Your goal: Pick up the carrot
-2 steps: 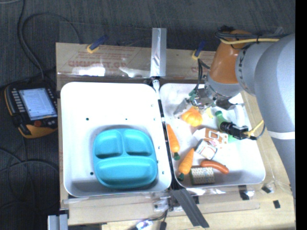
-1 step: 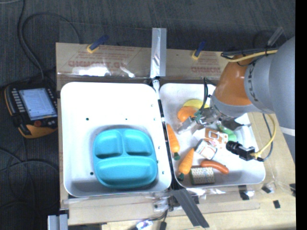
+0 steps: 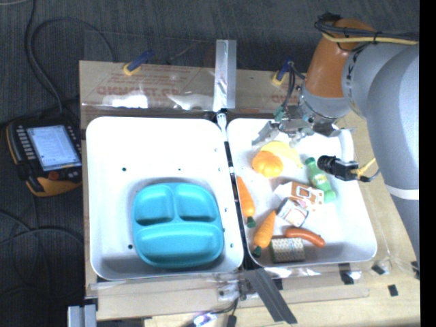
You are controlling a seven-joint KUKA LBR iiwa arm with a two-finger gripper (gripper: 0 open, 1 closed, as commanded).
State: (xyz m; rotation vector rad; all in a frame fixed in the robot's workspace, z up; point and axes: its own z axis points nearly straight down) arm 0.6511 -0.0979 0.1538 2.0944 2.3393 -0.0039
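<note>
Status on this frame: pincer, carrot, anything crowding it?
Pincer at right bin's far end, above yellow fruit, holding nothing. Two carrots: one along the divider, one beside it. Carton and sausage crowd the second.

robot lab: teach pendant (image 3: 44, 152) on carpet, loose cables (image 3: 41, 33), clamped plywood bench (image 3: 170, 80).

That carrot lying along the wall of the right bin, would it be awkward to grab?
Probably somewhat. The carrot looks smooth and tapered, so it may slip or roll between the fingers. It lies against the right bin's wall, which likely leaves little room on that side. It looks rigid, probably a light toy.
</note>
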